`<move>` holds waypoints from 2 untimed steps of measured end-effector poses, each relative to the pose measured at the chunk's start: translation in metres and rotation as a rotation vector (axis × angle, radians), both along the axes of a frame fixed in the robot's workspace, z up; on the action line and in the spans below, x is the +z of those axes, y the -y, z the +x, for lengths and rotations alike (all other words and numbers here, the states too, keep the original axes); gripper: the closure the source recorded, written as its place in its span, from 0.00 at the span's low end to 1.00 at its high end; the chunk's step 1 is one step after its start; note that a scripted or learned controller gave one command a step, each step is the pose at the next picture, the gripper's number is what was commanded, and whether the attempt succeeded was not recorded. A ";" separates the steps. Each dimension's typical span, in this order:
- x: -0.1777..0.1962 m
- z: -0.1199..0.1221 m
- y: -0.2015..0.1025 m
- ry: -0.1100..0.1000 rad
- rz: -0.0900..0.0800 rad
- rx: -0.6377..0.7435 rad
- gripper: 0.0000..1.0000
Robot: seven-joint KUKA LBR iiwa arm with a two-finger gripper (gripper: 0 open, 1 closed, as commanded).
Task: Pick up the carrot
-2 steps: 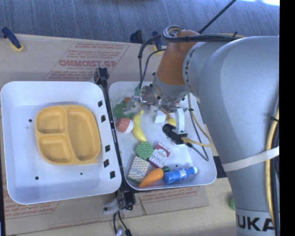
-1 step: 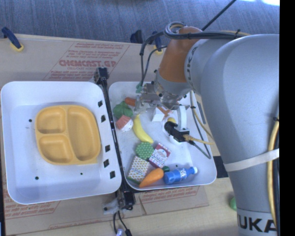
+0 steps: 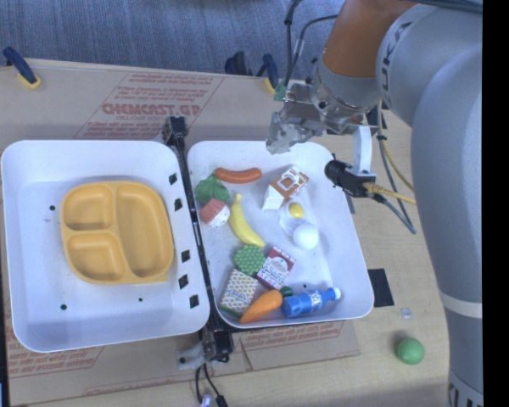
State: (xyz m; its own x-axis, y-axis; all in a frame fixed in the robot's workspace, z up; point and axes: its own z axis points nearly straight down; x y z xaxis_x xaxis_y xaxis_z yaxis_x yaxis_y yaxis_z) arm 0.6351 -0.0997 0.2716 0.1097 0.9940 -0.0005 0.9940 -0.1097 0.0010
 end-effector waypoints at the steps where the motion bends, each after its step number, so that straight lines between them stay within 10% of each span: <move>1: -0.002 -0.001 0.000 -0.004 0.001 0.000 0.00; 2: -0.180 -0.016 -0.007 -0.005 0.001 -0.199 0.00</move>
